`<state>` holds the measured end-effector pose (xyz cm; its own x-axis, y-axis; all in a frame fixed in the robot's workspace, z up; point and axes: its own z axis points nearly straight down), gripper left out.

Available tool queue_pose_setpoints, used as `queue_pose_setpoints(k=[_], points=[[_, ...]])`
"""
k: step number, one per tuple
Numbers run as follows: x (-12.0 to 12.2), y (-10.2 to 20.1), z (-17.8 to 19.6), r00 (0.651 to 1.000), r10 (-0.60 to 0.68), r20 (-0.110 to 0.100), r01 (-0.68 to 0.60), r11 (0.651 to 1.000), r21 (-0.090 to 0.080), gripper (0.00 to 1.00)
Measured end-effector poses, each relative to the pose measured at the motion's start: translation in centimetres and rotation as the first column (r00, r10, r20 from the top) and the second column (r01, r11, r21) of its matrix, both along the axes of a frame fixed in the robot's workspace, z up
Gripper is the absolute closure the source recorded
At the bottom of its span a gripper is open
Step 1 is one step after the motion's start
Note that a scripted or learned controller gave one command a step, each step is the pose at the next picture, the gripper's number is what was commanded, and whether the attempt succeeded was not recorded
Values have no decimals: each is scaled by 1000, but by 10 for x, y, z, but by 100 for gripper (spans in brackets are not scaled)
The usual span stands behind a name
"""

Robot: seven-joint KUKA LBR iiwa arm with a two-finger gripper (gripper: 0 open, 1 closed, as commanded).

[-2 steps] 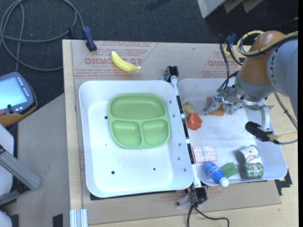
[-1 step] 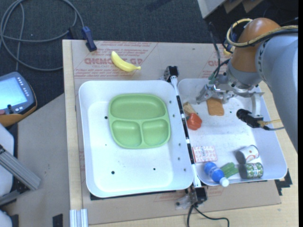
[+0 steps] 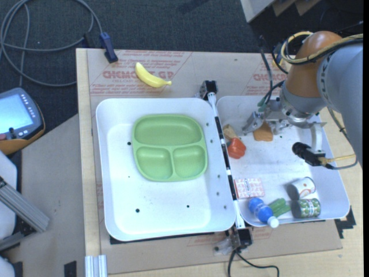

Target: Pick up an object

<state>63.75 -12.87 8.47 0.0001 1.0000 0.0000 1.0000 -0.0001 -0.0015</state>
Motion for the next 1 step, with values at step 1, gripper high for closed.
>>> queue_pose_setpoints(k=[1], points=[[-2, -8, 0, 1000, 0, 0, 0, 1000, 0, 0]])
